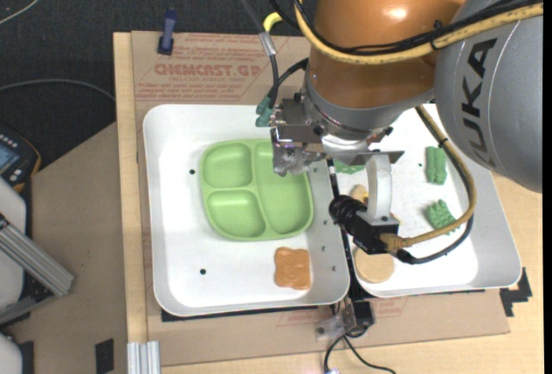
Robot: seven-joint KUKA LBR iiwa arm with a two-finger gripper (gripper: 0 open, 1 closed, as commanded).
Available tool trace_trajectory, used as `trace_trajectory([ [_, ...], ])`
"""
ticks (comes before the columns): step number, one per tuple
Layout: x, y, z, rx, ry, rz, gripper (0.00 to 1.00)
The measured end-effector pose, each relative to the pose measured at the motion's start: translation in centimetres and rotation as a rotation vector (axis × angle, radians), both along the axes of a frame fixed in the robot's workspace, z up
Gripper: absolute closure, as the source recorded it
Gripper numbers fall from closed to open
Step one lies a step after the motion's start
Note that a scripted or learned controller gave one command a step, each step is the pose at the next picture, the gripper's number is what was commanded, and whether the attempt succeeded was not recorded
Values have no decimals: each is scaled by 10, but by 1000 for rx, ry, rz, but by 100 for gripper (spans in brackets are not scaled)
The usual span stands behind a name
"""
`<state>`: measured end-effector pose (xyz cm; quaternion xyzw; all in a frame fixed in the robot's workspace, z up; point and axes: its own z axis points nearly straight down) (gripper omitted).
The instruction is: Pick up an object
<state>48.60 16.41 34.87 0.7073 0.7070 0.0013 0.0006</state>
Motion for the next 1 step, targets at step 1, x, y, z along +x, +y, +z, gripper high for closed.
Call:
trace_trajectory([
  [1,44,41,159,7,-17,4,100],
])
